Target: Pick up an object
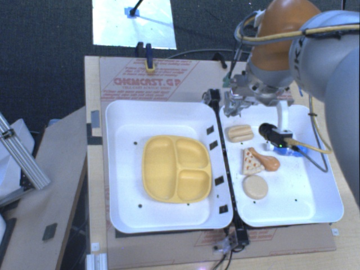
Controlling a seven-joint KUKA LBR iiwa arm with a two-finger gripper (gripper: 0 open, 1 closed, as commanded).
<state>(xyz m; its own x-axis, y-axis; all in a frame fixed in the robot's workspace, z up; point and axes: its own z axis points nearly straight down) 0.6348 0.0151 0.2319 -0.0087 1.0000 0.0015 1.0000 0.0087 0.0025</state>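
The pincer (233, 107) hangs at twelve o'clock of the hot dog (239, 133) in the right bin (315, 207), seemingly lining up a grab, though whether open I cannot tell.

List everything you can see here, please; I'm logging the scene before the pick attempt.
bins: two, white, side by side on the bench
tray: one, yellow, three compartments, in the left bin
hot dog bun: one, tan, right bin, far end near the divider
pizza slice: one, beige with red spots, right bin, middle
drumstick: one, orange-brown, touching the pizza slice's right side
cookie: one, pale tan, round, right bin, nearer the camera than the pizza slice
clamp: one, blue and yellow, bench's far edge
gripper: one, grey, above the right bin's far left corner
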